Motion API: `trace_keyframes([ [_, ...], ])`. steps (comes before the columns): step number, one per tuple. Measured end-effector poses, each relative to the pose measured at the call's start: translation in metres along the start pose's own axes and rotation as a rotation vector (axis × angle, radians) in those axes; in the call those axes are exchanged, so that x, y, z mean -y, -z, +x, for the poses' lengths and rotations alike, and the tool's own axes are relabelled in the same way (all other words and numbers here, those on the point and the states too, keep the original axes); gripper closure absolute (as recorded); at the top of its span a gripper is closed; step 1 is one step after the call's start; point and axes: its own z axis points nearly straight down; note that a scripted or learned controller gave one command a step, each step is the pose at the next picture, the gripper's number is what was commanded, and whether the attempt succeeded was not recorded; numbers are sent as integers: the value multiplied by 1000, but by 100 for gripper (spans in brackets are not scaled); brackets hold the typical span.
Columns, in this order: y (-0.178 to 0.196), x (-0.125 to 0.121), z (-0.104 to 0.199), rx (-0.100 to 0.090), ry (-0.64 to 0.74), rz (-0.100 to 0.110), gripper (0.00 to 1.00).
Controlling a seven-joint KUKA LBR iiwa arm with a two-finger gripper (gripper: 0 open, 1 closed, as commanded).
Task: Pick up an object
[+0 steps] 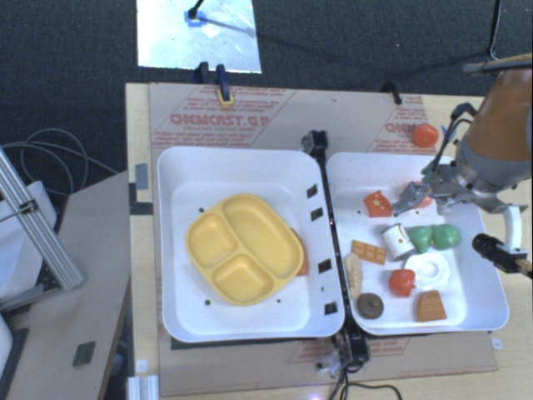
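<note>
The right bin [491, 302] holds several toy foods. A red piece [377, 203] lies near its back left, with a white cup [397, 240] and a green piece [435, 237] in the middle. My gripper [414, 197] hangs low over the bin's back half, just right of the red piece and behind the white cup. A small reddish bit shows at its tip, but I cannot make out what it is. The grey arm with its orange band [508, 115] comes in from the right.
A yellow divided plate [241, 248] lies in the left bin [179, 223]. Also in the right bin are a fried egg [430, 268], a red fruit [401, 282], an orange slice [430, 307], a brown disc [370, 306] and a waffle [368, 252]. A red ball [425, 135] lies behind the bin.
</note>
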Motion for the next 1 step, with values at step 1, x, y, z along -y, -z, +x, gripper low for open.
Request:
trace_keyframes([
  [1,-108,69,58,3,-7,8,0],
])
